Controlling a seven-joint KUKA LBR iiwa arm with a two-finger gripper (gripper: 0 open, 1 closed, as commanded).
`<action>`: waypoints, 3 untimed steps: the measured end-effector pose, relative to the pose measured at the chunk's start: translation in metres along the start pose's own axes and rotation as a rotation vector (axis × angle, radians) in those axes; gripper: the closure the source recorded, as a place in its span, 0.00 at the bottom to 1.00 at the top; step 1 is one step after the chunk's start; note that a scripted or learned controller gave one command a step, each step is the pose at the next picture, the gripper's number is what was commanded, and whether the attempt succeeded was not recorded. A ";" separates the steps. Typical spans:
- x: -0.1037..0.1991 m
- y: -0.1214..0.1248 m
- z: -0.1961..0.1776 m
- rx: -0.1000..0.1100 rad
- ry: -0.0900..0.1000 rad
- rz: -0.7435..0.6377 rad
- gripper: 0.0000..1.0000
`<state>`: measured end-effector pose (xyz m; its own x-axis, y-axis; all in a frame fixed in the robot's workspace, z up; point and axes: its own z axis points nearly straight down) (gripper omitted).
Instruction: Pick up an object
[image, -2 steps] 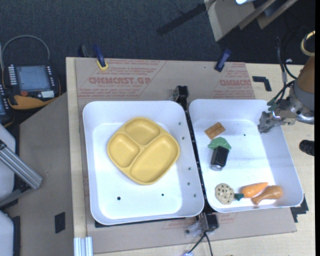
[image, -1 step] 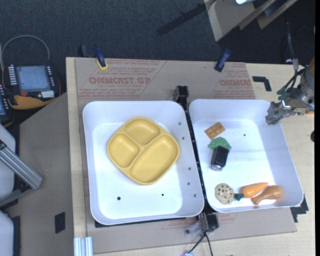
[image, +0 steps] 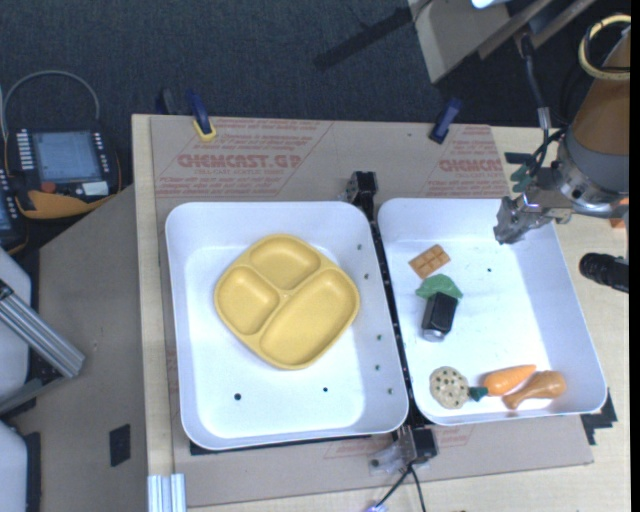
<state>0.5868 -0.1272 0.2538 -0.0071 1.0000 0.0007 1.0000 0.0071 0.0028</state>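
Note:
My gripper (image: 512, 228) hangs over the far right part of the right bin (image: 565, 300), with nothing seen between its fingers. Below and left of it lie a brown waffle-like cracker (image: 430, 261), a green piece (image: 440, 287) and a dark grey block (image: 438, 316). Near the bin's front edge lie a speckled cookie (image: 448, 386), an orange carrot (image: 507, 379) and a tan drumstick-shaped piece (image: 535, 389).
The left bin (image: 200, 380) holds a yellow divided plate (image: 286, 300). A black divider clamp (image: 362, 186) sits between the bins at the far edge. Brown cardboard lies under both bins. A handheld pendant (image: 62, 165) rests off the bench at the left.

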 end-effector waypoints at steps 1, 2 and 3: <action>0.050 0.009 -0.004 0.000 0.000 0.001 1.00; 0.109 0.019 0.014 0.006 0.001 0.001 1.00; 0.164 0.028 0.011 0.000 0.000 0.001 1.00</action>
<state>0.6134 0.0365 0.2432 -0.0056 1.0000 0.0007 1.0000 0.0056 0.0028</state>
